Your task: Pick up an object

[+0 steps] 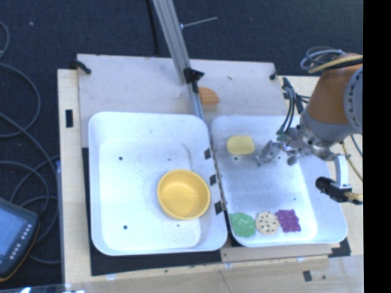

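Nearest edge: table, pale wood w/ dark mat under the two bins. Front of the right bin holds a row of 3 small items along its near wall: green piece at left, chocolate-chip cookie in the middle touching it, purple piece at right, just beside the cookie. All three lie flat, well apart from the claw.

Left bin: yellow bowl sits upright, toward the bin's right side, near the divider betw. bins. A tablet screen lies on the dark floor off the table's left, cables around it.

Mid-depth, right bin: claw hangs over the bin's far-right part, low over the white floor, fingers spread apart w/ nothing between them. Just to its left, not touching, a pale yellow roundish object lies near the bin's far wall. Arm w/ orange band comes in from the right, cables looping above it; a black fitting sticks out near the bin's right rim.

Farther back: an orange object rests on the table board behind the bins, right beside a slanted aluminium rail that rises toward the far edge. Beyond that, dark carpet.
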Motion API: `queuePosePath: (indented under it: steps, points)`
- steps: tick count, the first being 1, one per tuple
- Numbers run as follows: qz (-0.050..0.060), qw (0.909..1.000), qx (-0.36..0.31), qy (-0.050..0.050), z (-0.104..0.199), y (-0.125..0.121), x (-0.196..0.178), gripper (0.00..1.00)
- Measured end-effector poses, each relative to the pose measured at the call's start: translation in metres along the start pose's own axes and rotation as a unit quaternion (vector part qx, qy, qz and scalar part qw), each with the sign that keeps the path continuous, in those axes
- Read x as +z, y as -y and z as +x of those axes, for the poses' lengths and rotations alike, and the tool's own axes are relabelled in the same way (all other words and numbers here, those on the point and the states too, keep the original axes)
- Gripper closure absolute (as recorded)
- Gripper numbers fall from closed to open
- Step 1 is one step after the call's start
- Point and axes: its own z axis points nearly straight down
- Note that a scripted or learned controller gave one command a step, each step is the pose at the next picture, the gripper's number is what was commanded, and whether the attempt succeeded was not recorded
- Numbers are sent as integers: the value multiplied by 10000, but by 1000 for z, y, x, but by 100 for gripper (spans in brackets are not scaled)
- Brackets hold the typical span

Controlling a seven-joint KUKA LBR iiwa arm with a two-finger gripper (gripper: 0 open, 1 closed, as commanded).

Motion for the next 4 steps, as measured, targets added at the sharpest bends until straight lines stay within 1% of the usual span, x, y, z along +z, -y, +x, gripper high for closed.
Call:
queuePosePath:
  steps: [1, 2, 3, 4]
  points:
    - [0, 10000, 4, -1, -1, 1, 53, 0]
    - [-34, 10000, 34, 1, -2, -1, 38, 100]
    - [-49, 10000, 17, 2, -7, 5, -9, 100]
    - [-65, 10000, -18, 8, -10, 1, -74, 100]
